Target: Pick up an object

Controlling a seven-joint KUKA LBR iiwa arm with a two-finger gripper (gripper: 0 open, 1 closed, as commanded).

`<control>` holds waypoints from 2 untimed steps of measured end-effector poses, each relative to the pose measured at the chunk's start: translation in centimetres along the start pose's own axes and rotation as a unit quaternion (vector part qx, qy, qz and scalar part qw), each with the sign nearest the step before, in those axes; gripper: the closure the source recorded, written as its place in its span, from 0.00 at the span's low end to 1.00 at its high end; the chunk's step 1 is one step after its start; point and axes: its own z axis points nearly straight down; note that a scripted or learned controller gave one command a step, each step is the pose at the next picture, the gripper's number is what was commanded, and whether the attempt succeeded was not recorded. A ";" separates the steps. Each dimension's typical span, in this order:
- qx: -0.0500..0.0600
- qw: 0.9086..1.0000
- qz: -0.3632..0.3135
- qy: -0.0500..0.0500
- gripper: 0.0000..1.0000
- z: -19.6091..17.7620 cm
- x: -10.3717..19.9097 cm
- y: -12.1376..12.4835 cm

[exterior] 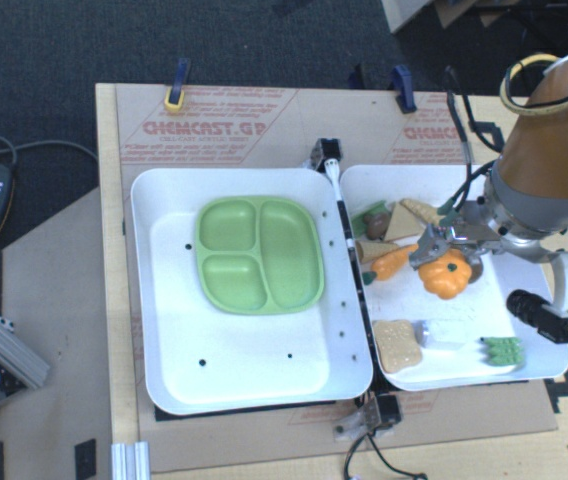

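Overhead view of the bench, read from left to right. The left bin holds a green divided plate with three compartments, lying flat toward the bin's upper half. The right bin contains, nearest the shared wall, a dark brown piece and a tan wedge; below these lies a carrot, and toward the front edge a slice of bread. An orange bell pepper sits near the bin's centre, directly under the gripper; whether the pincer is open or closed on it cannot be told. A small green piece rests at the front right corner.
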 end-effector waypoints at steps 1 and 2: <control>-0.003 1.000 -0.001 -0.001 1.00 -0.6 0.5 0.3; 0.000 1.000 0.000 -0.001 1.00 1.2 0.3 0.9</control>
